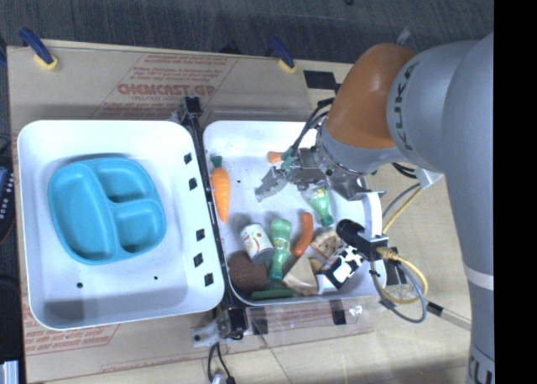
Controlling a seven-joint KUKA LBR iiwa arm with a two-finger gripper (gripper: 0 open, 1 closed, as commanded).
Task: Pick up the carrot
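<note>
The carrot point(221, 192), orange with a small green top, lies lengthwise against the left wall of the right bin point(252, 135). My gripper point(270, 183) hangs over the middle of that bin, a short way to the right of the carrot and apart from it. Nothing shows in its grasp. The grey arm with its orange band point(369, 106) reaches in from the right and hides the bin's right part.
Toy foods crowd the right bin's front: a can point(255, 240), a green bottle point(279, 236), an orange-red piece point(304, 233), a brown lump point(245, 272). A small orange bit point(275, 157) lies near the back. A blue divided tray point(105, 206) sits in the left bin point(50, 139).
</note>
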